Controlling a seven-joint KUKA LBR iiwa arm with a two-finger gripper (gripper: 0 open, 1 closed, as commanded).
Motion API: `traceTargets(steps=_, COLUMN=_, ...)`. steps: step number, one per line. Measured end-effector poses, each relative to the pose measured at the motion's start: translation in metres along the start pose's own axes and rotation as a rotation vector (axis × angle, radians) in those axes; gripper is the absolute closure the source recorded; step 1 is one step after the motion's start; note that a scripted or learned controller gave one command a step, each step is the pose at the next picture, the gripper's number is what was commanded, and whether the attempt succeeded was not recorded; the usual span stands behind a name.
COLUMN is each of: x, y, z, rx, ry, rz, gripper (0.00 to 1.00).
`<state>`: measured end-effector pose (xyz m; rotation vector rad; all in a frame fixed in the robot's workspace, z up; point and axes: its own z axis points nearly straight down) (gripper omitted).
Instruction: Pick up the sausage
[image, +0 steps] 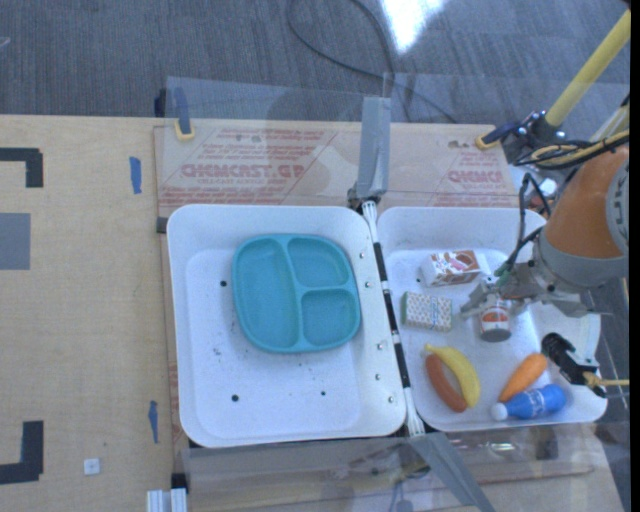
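Sausage (445, 383) sitting at the near side of the right bin (590, 412), tucked right against the banana (456, 369).

Looks like a toy one imo: light, smooth, prob a bit slippery, rounded so it'll want to roll out of a pinch. Best bet is across the middle of its length, but the banana's touching one side so there's not much room for a finger there, the free side is easier. Claw (492, 303) is up over the small can (494, 322), well apart from the sausage, can't tell if it's open or closed from this angle. Teal plate (297, 292) is over in the left bin, not in the way.
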<state>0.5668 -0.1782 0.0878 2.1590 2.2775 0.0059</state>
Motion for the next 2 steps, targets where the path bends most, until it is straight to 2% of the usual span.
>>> traceTargets(steps=1, x=0.001, y=0.001, z=-0.009, rx=0.001, ry=0.001, rz=-0.005, gripper=1.0)
traceTargets(steps=2, x=0.053, y=0.083, z=-0.083, rx=0.009, ry=0.001, rz=0.01, gripper=1.0)
